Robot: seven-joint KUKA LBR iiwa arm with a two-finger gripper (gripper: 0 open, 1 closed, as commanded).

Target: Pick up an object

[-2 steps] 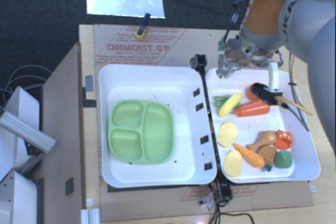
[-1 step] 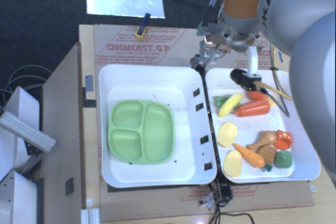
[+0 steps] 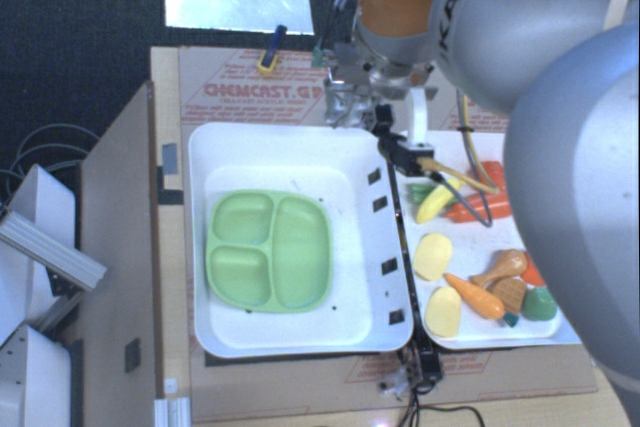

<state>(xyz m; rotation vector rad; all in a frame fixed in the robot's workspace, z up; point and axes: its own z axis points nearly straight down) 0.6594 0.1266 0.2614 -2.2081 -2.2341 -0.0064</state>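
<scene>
My gripper (image 3: 345, 108) hangs over the far rim of the left bin (image 3: 240, 140), near its back right corner, with nothing visibly held. The right bin (image 3: 500, 337) holds toy food: a yellow banana (image 3: 435, 204), an orange carrot (image 3: 476, 296), two pale yellow pieces (image 3: 432, 255) (image 3: 443, 311), a brown drumstick (image 3: 500, 267), a green piece (image 3: 541, 305) and a red-orange piece (image 3: 482, 207). The grey arm hides the right bin's far and right parts.
A green divided plate (image 3: 268, 250) lies in the middle of the left bin. A cardboard sheet (image 3: 250, 90) lies under the bins, with a blue and yellow tool (image 3: 271, 51) on its far edge. Cables trail at the left.
</scene>
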